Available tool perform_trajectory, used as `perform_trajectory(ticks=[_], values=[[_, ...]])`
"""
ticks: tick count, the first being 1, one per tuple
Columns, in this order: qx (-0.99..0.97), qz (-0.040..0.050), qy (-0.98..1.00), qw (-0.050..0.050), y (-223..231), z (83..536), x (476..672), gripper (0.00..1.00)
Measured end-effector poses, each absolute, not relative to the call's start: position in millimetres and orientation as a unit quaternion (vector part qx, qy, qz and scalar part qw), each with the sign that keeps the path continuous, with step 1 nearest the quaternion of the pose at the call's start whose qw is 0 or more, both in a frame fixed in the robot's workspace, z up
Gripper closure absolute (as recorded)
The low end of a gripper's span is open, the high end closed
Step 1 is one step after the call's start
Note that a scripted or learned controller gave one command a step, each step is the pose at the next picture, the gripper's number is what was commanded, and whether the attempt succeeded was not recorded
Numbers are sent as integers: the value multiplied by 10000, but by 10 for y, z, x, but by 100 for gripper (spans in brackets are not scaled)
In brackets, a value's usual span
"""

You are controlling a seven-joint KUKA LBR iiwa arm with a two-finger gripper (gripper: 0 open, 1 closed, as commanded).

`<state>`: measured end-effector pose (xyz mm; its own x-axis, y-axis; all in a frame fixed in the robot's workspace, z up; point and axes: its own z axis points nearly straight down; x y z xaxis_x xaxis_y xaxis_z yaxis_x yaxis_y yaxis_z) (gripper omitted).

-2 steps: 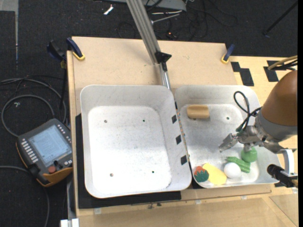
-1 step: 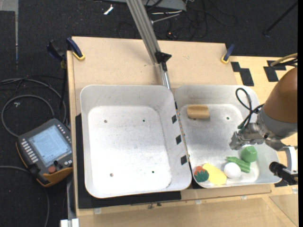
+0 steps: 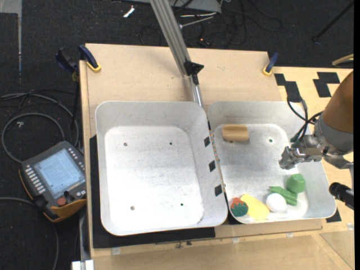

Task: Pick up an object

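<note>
Camera view showed the grey two-finger gripper (image 3: 288, 161) over the right white bin (image 3: 253, 129); its opening I could not tell. The green plastic toy (image 3: 295, 183) lay just at its five o'clock; descending squarely over it seemed wisest.

Grey arm (image 3: 337, 117) from the right, orange-banded wrist, end effector (image 3: 288, 159) angled low and leftward.

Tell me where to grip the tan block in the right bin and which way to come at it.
Grip the tan block across its short middle, coming straight down from above. It lies flat with its long side across the right bin, alone near the far wall, with open floor around it for both fingers. The gripper sits nearer the bin's right side.
</note>
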<state>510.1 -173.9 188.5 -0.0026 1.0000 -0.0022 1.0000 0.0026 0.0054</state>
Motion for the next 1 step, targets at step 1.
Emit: perform_trajectory(ticks=[1], values=[[7062, 7, 7080, 18, -1739, 2097, 5114, 100]])
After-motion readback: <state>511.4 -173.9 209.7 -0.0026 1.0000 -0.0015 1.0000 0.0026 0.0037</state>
